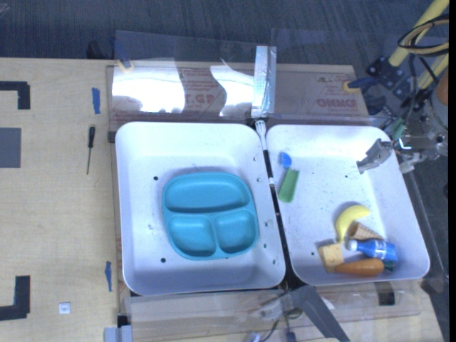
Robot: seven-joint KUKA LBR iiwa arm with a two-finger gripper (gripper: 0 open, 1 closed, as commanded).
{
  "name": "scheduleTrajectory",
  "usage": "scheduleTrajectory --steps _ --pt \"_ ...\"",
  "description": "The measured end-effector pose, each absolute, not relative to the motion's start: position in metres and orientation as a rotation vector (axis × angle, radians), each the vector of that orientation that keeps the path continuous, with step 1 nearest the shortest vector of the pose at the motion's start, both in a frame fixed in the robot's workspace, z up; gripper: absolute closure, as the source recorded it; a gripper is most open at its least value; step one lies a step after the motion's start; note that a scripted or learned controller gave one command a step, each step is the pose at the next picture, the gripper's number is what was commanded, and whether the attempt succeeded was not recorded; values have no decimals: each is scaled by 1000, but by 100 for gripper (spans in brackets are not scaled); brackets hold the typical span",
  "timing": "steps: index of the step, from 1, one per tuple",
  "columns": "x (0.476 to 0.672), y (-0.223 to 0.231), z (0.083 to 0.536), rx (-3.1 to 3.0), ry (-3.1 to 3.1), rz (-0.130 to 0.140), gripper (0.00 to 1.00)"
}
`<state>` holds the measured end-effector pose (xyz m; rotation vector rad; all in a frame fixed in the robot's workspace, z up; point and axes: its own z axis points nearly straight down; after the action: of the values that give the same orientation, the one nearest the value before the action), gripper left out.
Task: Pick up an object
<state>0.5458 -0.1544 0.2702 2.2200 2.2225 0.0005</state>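
gripper [373,155] — above right bin [313,144]

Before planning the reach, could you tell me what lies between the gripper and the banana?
Bare white bin floor: nothing lies between the gripper and the banana in the camera view.

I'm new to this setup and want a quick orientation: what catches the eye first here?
The blue divided tray lying in the left bin stands out most. In the right bin, a cluster of a banana, a carrot and a blue bottle sits at the near corner, with a green marker by the left wall. The tool hangs over the far right.
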Motion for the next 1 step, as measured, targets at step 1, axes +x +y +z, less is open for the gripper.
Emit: scheduleTrajectory --steps 1 --pt "503 -164 173 2199 2251 -5 0"
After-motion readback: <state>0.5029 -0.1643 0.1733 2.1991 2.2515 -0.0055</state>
